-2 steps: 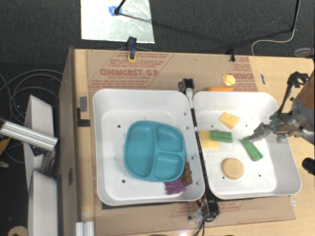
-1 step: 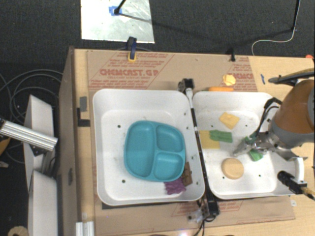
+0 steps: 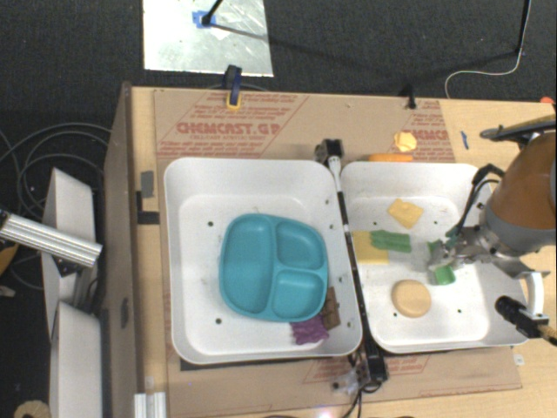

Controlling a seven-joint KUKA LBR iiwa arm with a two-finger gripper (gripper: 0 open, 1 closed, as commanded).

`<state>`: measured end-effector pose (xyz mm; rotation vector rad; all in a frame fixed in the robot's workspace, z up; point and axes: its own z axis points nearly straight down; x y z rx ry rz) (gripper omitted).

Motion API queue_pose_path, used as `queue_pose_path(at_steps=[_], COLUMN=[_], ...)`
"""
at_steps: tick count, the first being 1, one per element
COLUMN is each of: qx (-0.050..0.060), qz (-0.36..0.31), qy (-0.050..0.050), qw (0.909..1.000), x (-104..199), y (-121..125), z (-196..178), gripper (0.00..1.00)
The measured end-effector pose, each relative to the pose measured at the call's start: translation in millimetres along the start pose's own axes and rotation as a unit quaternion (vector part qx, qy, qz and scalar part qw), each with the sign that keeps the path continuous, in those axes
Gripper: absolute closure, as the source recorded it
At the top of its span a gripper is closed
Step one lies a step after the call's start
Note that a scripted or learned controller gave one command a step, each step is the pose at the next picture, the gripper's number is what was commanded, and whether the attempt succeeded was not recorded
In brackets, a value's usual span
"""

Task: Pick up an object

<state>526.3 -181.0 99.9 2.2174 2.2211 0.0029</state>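
The arm (image 3: 522,203) reaches in from the right edge, its orange band above the wrist hanging over the right bin's (image 3: 461,333) far right side, with the wrist bent down toward the bin floor. The gripper (image 3: 442,259) sits low in the middle-right of that bin, right at a small green piece (image 3: 444,275); whether its jaws are open, closed or gripping that piece cannot be told from this angle. Just left of the gripper lies a green block (image 3: 391,241) resting partly on a pale yellow block (image 3: 369,246). A yellow wedge (image 3: 405,212) lies farther back, and a round tan piece (image 3: 411,298) lies near the front. The left bin (image 3: 187,259) holds a blue divided plate (image 3: 273,266) with a purple piece (image 3: 306,330) and a brown piece (image 3: 331,310) at its front right edge.
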Motion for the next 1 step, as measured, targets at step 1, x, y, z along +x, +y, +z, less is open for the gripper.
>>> queue_pose_path(at_steps=[1], qx=[-0.004], qz=[-0.005], qy=[0.001], qw=[1.0000], x=[64.2], y=[13.6], z=[-96.0], gripper=[1.00])
